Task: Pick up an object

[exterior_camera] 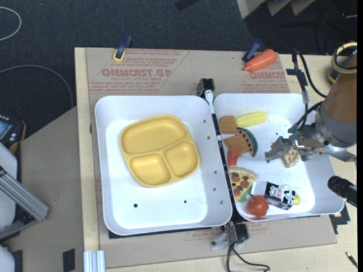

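Over the right bin (317, 205), near its right edge, my gripper (285, 152) hangs with something pale at its fingers; I cannot tell whether they are apart or together. The other toys, corn (251, 118), watermelon slice (247, 141), tomato (258, 206), lie along the bin's left side.

Bright, even light from overhead; the white bins (164, 220) glare a little (nearly washed out), shadows soft, picture slightly grainy throughout.
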`<state>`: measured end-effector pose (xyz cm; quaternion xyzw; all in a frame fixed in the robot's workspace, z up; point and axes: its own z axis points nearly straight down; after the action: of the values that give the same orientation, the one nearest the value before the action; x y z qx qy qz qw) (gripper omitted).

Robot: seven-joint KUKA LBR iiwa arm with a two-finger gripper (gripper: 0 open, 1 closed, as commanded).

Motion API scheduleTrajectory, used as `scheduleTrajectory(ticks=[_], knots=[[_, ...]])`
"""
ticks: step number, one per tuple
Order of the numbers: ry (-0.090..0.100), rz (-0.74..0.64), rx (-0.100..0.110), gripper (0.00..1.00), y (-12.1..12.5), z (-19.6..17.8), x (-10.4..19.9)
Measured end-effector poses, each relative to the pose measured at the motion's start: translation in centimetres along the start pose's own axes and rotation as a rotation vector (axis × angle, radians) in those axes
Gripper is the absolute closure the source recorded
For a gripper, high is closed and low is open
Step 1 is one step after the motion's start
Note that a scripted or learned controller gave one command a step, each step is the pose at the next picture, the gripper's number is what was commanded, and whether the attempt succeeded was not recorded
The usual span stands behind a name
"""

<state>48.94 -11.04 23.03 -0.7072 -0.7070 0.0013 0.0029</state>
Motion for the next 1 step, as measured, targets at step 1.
scheduleTrajectory(ticks=[1], knots=[[0.000, 0.000, 0.002, 0.00, 0.60, 6.16, 0.07]])
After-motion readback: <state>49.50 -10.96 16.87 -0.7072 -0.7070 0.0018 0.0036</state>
